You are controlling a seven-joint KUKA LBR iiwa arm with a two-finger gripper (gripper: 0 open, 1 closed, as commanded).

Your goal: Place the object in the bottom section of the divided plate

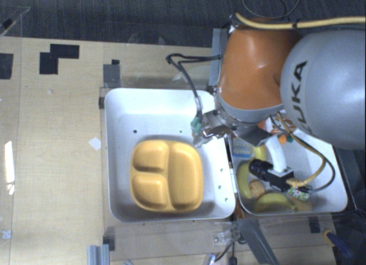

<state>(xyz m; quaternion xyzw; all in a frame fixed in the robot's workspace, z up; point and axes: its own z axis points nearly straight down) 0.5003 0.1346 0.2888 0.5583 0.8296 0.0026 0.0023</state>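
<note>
The gripper (pixel 251 139), tucked under the wrist so that I cannot tell how far open it is, hangs over the right bin (pixel 342 196), a yellow banana (pixel 272 202) just beyond it and the yellow divided plate (pixel 167 175) away to its left in the left bin (pixel 123 122).

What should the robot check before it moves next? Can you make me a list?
1. The yellow divided plate sits flat in the left bin: ok.
2. The plate's sections have nothing in them: ok.
3. Things to pick lie in the right bin, such as a banana: ok.
4. The arm is over the right bin: ok.
5. Something is held for placing: cannot tell, the arm hides that spot.
</note>
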